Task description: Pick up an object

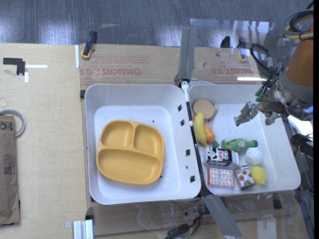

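Observation:
The right bin (279,185) holds several small items. There is a round tan disc (203,108), a banana (200,128) and an orange piece (209,133). Nearer the front lie a green bottle (239,144) on its side, a black-and-white carton (219,156), a white ball (253,157), a lemon (258,175), a red-patterned box (220,177) and a small can (243,178). My gripper (258,116) hangs over the bin's back right part, above and behind the green bottle. It is open, and nothing sits between its fingers (244,115).
A yellow divided plate (131,151) lies in the left bin (94,133). The bins meet at a ridge (188,133). Cardboard (129,66) lies behind the bins. A brown bag (8,163) rests at the far left of the bench.

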`<state>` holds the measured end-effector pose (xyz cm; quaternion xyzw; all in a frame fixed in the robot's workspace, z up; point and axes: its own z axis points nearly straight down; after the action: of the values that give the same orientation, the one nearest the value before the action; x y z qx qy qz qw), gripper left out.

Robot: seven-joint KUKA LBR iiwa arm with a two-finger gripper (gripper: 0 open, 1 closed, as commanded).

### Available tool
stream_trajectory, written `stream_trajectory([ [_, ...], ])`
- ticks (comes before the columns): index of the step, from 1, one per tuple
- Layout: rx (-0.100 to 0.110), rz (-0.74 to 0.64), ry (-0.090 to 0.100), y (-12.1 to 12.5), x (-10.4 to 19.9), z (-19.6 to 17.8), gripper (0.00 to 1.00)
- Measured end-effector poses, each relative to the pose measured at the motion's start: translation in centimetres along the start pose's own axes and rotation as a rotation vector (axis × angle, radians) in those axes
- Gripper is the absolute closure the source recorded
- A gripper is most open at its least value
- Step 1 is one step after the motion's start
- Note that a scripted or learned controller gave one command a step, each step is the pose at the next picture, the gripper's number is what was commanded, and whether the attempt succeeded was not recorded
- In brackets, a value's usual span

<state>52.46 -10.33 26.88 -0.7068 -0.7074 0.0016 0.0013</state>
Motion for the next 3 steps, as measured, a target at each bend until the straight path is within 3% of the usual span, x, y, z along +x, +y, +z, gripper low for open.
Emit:
stream_trajectory([
  [1,0.002,0.001,-0.001,0.0,-0.1,-0.8,1.0],
  [2,-0.002,-0.528,0.0,-2.7,-1.2,9.5,1.0],
  [3,-0.028,-0.731,-0.018,-3.7,-0.2,15.5,1.0],
])
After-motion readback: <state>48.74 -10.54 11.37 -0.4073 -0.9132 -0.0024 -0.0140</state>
